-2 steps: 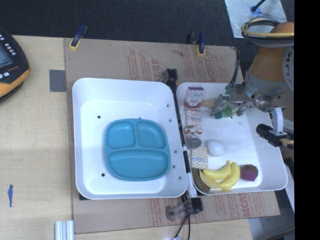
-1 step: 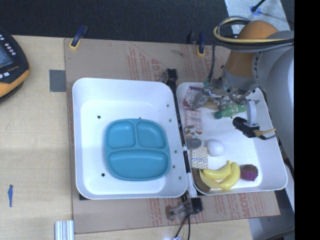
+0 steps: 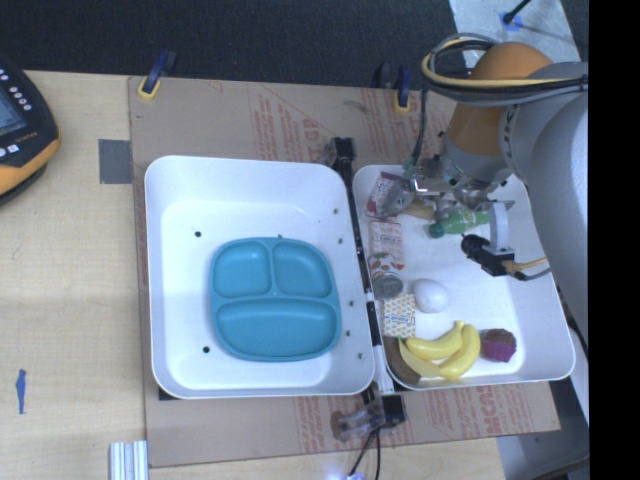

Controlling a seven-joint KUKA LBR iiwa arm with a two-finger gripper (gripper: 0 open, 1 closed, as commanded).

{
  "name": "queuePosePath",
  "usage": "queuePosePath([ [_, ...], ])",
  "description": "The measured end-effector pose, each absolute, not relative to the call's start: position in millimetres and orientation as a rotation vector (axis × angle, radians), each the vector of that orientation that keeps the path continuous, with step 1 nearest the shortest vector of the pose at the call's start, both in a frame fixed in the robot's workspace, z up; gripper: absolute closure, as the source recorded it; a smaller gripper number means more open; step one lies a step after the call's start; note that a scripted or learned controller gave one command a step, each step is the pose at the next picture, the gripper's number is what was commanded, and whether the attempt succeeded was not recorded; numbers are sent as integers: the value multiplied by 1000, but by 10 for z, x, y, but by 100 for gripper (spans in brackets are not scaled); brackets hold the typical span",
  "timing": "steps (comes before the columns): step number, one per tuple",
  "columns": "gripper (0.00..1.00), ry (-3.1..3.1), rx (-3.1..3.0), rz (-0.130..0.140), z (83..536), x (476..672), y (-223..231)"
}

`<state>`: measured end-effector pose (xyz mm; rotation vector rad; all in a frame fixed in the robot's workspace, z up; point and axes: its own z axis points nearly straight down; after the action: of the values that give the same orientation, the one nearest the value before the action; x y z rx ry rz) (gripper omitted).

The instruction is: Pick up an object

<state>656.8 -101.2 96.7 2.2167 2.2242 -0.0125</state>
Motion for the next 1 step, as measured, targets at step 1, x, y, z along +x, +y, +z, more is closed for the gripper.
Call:
queuePosePath([
  [1, 0, 2232, 2220, -13, 927, 6552, -976],
])
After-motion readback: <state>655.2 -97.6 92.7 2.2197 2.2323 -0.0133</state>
